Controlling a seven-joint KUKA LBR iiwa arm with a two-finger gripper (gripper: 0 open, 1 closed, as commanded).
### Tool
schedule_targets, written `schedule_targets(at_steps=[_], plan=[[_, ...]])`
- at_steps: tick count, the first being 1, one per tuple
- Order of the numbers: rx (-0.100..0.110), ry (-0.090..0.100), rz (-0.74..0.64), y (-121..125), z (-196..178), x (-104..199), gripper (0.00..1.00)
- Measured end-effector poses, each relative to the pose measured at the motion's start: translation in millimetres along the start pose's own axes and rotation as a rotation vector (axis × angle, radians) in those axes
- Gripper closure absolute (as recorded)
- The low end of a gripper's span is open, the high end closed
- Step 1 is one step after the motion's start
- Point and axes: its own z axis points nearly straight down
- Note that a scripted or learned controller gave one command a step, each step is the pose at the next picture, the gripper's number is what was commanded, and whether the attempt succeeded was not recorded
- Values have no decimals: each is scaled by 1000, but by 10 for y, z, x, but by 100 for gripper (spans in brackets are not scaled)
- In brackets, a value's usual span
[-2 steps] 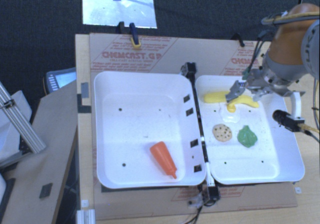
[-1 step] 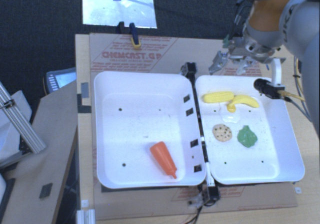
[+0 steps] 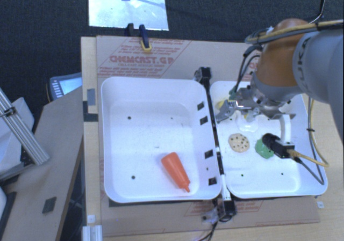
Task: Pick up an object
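Presently logged, with the black divider [image 3: 210, 127] between the two bins as the landmark.

Item: left bin [image 3: 115, 143], white and shallow, to the left of the divider. It holds one orange carrot-shaped object [image 3: 176, 170] lying on the floor near the front wall, its narrow end pointing toward the front right corner, a little way from the divider.

Item: right bin [image 3: 269, 183], white and shallow, to the right of the divider. It holds a round tan cookie with dark chips [image 3: 238, 143], lying flat just right of the divider near the middle of the bin. Beyond the cookie, farther from the divider, lies a green object [image 3: 263, 148], partly covered by a black part with a yellow cable attached. A small yellow object [image 3: 220, 104] shows close to the divider toward the rear of this bin, partly hidden by metal parts.

Item: arm [image 3: 317, 57], grey with an orange section, reaching over the right bin from the right. The gripper [image 3: 248, 119] hangs above the rear half of the right bin, right of the divider, just behind the cookie. Whether it is open or closed I cannot tell; nothing is seen in its grasp.

Item: counter [image 3: 161, 55], covered by brown printed cardboard beneath both bins, with a yellow and black clamp [image 3: 144, 38] at its rear edge, left of the divider.
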Motion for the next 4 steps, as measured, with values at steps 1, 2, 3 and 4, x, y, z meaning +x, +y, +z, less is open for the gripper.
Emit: schedule_targets(at_steps=[1,2,3,4], plan=[[-26,-4,-6,926,-705,53,0],[-9,-1,-8,878,-45,611,0],[-15,-2,-7,893,-192,576,100],[-7,-4,8,375,-33,-327,100]])
